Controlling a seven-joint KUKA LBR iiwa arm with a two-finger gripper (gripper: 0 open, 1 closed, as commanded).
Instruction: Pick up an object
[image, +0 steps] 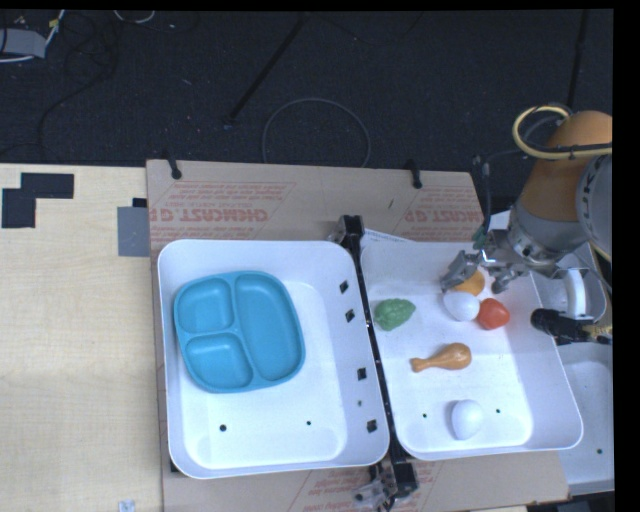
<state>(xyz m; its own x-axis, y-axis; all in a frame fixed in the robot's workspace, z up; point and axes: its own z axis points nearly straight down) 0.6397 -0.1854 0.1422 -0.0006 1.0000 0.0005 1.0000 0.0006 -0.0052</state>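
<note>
In rt bin (545, 425), orange drumstick (442, 359) (glossy)

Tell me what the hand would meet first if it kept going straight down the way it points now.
Most likely the white egg-shaped object just under the hand, with an orange piece close against it. Depth is hard to judge from this slanted view, so the orange piece could come first.

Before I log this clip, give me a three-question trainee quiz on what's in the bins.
1. True or false: the blue divided tray lies in the left bin.
2. Which item is nearest the tool: A green leafy piece, B drumstick, C orange-yellow piece?
3. Fill in: beside the white egg lies a ____ ball.

Key: 1 true; 2 C; 3 red.
</note>
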